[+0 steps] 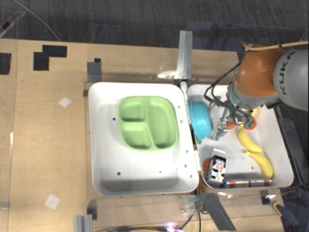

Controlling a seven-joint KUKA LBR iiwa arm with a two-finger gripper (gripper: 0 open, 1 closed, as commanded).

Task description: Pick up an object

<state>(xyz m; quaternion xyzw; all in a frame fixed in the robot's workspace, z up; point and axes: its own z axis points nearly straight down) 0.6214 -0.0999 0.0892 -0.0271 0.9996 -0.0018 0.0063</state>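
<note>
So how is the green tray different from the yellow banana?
The green plastic divided tray is wide, flat and split into three compartments; the yellow curved banana is long, thin and bent. The tray lies in the left white bin; the banana lies in the right white bin, among other things. Both rest flat on a bin floor.

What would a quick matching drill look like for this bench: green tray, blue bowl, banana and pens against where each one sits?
Things:
1. green divided tray
2. blue bowl
3. banana
4. pens

Places:
A. right bin, along its front wall
B. left bin, in the middle
C. right bin, tilted on edge against its left wall
D. right bin, toward its right side, just front of the gripper

Pairs: 1-B, 2-C, 3-D, 4-A
</note>
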